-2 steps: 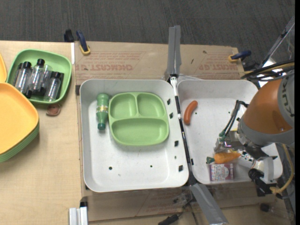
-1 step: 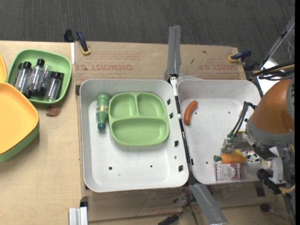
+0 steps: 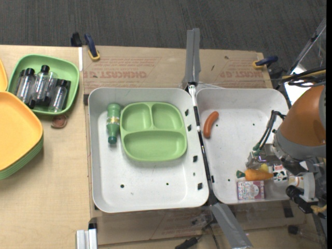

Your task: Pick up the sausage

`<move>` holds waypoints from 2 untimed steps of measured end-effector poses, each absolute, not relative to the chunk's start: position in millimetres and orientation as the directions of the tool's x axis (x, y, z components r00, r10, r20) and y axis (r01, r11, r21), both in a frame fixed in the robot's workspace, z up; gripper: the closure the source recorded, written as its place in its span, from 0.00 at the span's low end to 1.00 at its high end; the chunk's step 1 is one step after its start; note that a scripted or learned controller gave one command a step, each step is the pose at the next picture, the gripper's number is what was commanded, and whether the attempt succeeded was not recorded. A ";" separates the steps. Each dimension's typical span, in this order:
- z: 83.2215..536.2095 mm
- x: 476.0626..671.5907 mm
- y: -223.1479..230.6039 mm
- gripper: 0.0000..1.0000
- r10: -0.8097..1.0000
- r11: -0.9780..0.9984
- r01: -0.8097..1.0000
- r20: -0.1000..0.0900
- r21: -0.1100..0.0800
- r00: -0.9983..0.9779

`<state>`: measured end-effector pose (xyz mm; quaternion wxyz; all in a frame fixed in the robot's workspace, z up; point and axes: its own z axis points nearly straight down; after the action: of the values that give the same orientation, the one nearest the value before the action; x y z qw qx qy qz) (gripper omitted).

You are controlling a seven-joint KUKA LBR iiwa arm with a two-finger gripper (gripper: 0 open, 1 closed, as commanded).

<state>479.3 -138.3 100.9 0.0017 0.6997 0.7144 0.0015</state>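
Note:
The sausage, orange-brown and slightly curved, lies in the right bin near its upper left corner, close to the divider between the bins. The arm with its orange band comes in from the right and reaches down into the right bin's lower right area. Its gripper hangs over a cluster of small items there, well to the right of and below the sausage. Nothing of the sausage is near the gripper.
Under the gripper lie an orange carrot-like item, a yellow piece and a small pink box. The left bin holds a green divided plate and a green bottle. A green tray of vials and orange plates sit at left.

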 end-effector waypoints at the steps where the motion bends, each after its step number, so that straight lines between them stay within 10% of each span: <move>1: 109.5 480.0 -139.1 1.00 1.000 0.019 1.000 -0.001 0.006 -0.019; 2: 117.7 480.2 -140.0 1.00 1.000 0.019 1.000 -0.001 0.005 -0.019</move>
<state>480.2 -140.0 117.7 0.0021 0.7005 0.7137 0.0016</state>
